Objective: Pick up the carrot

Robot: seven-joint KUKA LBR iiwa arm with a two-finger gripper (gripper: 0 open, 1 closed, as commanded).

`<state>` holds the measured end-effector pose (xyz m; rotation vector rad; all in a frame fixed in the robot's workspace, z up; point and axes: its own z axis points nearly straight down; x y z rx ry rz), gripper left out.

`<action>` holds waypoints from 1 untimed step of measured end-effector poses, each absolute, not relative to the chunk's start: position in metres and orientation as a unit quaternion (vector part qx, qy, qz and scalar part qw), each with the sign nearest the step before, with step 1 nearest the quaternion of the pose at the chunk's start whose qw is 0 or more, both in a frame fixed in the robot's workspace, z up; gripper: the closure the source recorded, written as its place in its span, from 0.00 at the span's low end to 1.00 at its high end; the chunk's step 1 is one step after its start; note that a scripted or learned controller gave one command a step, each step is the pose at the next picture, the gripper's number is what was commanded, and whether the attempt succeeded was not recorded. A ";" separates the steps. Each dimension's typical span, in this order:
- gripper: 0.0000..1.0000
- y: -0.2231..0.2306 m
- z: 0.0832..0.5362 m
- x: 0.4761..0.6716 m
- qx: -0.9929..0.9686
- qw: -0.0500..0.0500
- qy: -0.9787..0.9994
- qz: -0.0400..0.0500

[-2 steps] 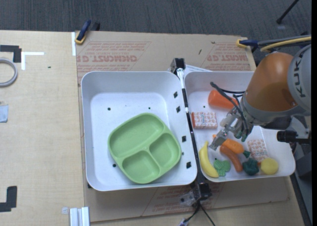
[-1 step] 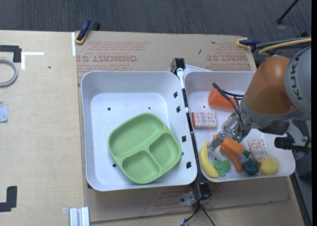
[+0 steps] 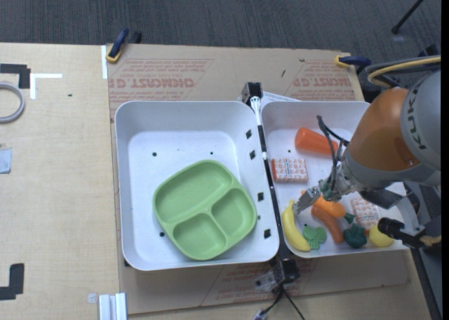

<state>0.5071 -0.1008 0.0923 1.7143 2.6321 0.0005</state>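
The carrot [image 3: 331, 217] lies in the right bin [image 3: 280, 116] near its front wall. It is orange, and its dark green leafy top [image 3: 356, 236] points to the front right. My gripper [image 3: 317, 196] hangs just over the carrot's thick end, reaching in from the right under the orange wrist band. It is open, with one finger [image 3: 304, 202] to the carrot's left and the other toward the back right. Nothing is held between them.
The right bin also holds a second orange toy [image 3: 313, 141] at the back, a cracker box [image 3: 290, 169], a banana [image 3: 293, 228], a small green toy [image 3: 316, 236], a wrapped snack [image 3: 365, 208] and a yellow piece [image 3: 381, 236]. In the left bin [image 3: 140, 171] lies a green divided plate [image 3: 205, 209].
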 end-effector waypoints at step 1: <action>1.00 -0.101 0.102 0.508 0.545 0.002 0.838 0.001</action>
